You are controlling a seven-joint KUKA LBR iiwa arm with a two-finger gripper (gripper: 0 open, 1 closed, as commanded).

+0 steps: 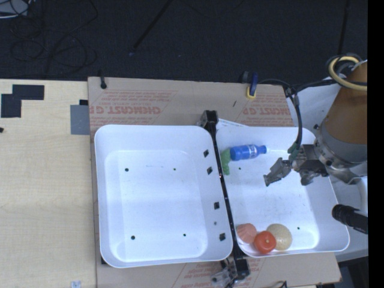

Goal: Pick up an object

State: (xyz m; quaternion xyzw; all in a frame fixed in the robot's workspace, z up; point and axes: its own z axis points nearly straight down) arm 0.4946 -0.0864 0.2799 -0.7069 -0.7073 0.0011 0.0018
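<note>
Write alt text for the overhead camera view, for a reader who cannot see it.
A grey robot arm reaches from the right, its tool above the right shallow white bin. That bin holds a blue plastic bottle near its far left corner and a red round object, a pink one and a pale yellow one clustered at its near edge.

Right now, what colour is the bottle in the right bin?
Blue bottle, clearest in the camera view.

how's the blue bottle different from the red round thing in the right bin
The blue bottle is long and lies on its side; the red round object is squat and ball-like. The bottle sits near the bin's far edge beside a green item; the red one sits in the near corner, against a pink piece and a pale round one. Both rest in the right bin.
</note>
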